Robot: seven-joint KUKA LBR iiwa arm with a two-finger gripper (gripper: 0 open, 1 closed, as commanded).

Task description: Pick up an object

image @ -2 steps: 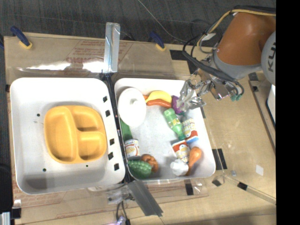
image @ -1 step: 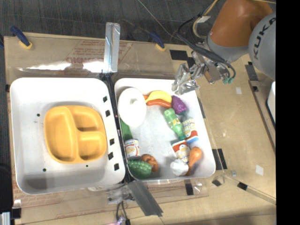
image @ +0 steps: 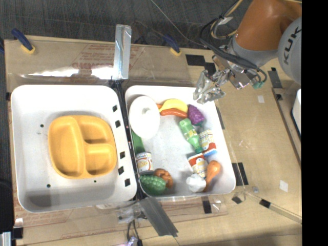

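Observation:
My gripper (image: 207, 89) hangs over the top right corner of the right bin (image: 171, 137), with nothing between its open fingers. Just below and left of it lie a purple grape bunch (image: 196, 114) and a yellow and red banana-like toy (image: 172, 107). Further down the bin are a green bottle (image: 189, 133), a small white bottle (image: 206, 136), a red and white can (image: 198, 163), an orange carrot (image: 212, 171) and a white lump (image: 195, 183). A white round lid (image: 144, 117) leans at the bin's left wall, above a jar (image: 144, 163) and a green corn-like toy (image: 153, 184).
The left bin (image: 31, 132) holds a yellow divided tray (image: 82, 146). A silver taped post (image: 122, 50) stands behind the divider between the bins. Cables trail over the bench behind the arm. Bare brown bench lies right of the right bin.

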